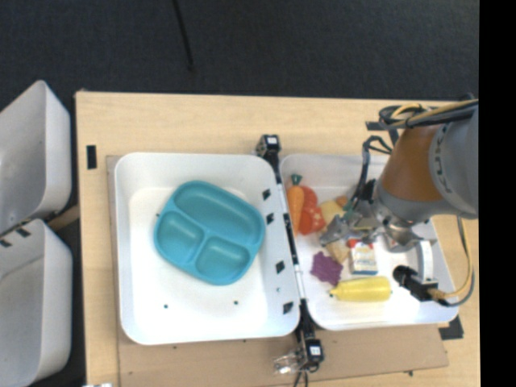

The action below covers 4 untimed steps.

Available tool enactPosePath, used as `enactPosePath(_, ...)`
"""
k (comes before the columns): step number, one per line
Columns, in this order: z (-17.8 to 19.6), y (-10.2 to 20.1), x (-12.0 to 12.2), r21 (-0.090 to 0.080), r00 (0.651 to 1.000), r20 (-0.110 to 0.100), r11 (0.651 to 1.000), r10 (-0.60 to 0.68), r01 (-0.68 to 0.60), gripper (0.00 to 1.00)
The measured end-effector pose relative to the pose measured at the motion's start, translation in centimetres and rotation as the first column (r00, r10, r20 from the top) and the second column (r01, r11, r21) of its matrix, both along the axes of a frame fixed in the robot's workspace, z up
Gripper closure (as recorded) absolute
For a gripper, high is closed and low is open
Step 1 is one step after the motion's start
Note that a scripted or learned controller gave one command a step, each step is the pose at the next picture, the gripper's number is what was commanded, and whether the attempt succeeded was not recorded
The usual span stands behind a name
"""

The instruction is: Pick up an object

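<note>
The right bin (322, 317) contains the pickable objects. An orange carrot-shaped toy (300, 206) lies lengthwise near the bin's left wall. A purple piece (326, 268) lies below it. A yellow elongated object (362, 289) lies horizontally near the front wall. A small white box (364, 260) sits just above it.

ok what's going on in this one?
The grey KUKA arm with the orange band reaches in from the right, its gripper low in the right-hand white bin among small toys: an orange carrot-shaped piece, a purple piece, a yellow banana-like piece and a small white carton. Nothing is visibly held. The left bin holds a turquoise divided plate.
</note>
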State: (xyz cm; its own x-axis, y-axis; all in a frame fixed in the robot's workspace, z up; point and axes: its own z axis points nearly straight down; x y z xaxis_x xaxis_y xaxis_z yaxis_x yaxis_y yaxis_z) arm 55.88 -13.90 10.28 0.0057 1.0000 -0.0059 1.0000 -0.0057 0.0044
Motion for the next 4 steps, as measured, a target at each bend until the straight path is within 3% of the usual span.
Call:
enactPosePath(1,1.0,-0.2,0.1,0.000,1.000,0.003,1.000,-0.007,0.007,1.00)
enactPosePath(4,13.8,-1.6,0.7,0.005,1.000,-0.003,1.000,0.007,-0.007,1.00)
